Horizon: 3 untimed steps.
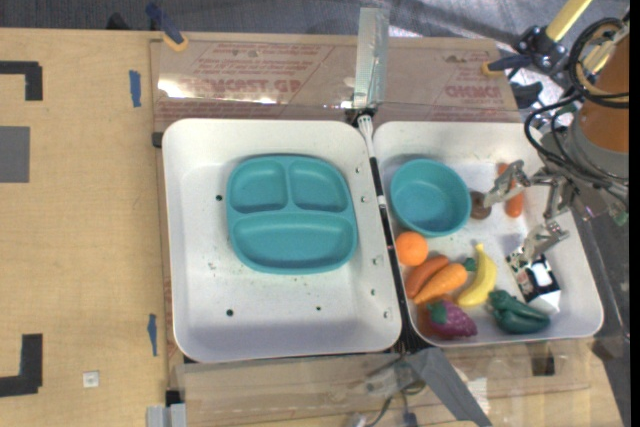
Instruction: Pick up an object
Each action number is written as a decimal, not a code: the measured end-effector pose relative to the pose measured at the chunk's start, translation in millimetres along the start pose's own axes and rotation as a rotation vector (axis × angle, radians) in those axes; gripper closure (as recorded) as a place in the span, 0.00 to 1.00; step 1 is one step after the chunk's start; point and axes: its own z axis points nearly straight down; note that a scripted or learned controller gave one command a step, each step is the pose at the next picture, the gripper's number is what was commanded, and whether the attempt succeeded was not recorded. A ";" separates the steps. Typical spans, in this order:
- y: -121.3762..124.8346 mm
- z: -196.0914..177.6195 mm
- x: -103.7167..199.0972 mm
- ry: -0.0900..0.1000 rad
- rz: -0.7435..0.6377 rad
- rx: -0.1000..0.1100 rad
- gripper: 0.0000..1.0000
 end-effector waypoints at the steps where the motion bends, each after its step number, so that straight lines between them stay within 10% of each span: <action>1: 25.7 97.1 33.7 0.000 0.002 -0.001 0.00; 2: 25.8 84.0 28.9 -0.013 0.000 0.005 1.00; 3: 69.5 38.7 3.9 0.001 -0.018 -0.004 1.00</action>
